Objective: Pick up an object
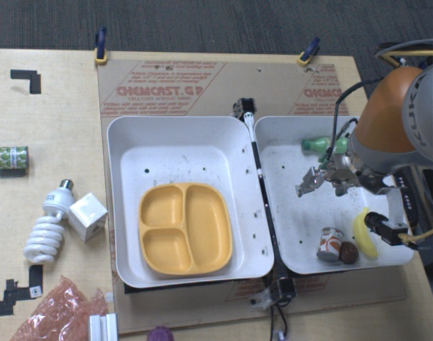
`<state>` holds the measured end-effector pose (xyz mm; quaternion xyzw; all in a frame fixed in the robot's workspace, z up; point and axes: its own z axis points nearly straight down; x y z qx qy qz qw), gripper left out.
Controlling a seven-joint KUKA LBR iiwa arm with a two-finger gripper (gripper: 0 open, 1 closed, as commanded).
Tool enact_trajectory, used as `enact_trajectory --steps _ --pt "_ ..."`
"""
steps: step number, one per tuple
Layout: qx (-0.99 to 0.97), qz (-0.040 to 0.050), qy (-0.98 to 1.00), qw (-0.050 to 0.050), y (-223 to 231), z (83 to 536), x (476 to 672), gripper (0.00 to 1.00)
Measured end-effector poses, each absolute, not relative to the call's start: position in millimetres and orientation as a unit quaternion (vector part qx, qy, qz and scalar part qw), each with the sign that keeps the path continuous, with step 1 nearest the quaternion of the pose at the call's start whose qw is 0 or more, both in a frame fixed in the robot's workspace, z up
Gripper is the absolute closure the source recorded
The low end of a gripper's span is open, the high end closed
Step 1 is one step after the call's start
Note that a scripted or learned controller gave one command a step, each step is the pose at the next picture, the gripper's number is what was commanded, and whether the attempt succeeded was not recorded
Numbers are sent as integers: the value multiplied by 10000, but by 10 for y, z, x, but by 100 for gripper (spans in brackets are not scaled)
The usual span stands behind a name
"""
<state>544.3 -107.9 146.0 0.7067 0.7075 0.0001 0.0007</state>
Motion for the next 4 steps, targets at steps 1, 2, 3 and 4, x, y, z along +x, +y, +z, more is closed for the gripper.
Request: enact_trajectory --steps 1,2,3,4 --pt "7078 -1 7064 1 -986 923 5176 0" --pt "7082 4 7061 10 -992 1023 5187 100" --pt "7075 3 7067 3 -1480 925 4908 100" --pt "7063 1 7079 10 -1766 928 5446 100"
